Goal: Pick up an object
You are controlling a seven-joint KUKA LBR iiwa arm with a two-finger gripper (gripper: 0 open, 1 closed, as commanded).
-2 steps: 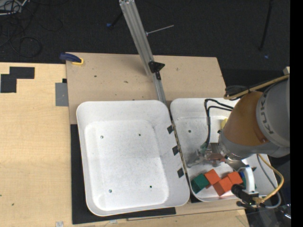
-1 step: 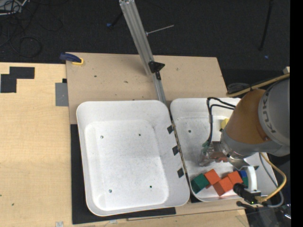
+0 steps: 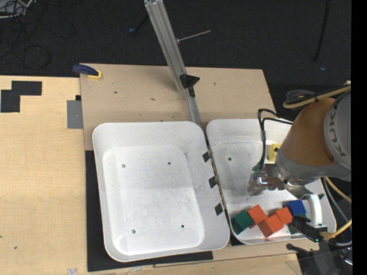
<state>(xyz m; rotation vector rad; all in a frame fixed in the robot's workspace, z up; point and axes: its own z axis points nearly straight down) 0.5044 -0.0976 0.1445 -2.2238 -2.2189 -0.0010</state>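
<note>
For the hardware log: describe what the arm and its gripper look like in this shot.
The arm is bulky and rounded, with a grey shell bearing dark lettering and a broad orange band above the wrist. A black cable loops off its upper side, with yellow cabling nearby. The gripper is a small, shiny metallic piece below the band; finer detail is too small to tell.

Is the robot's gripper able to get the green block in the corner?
Probably yes. The gripper hangs just above the green block with nothing between them. But the block sits against the right bin's wall, beside an orange block, which may crowd the grasp.
</note>
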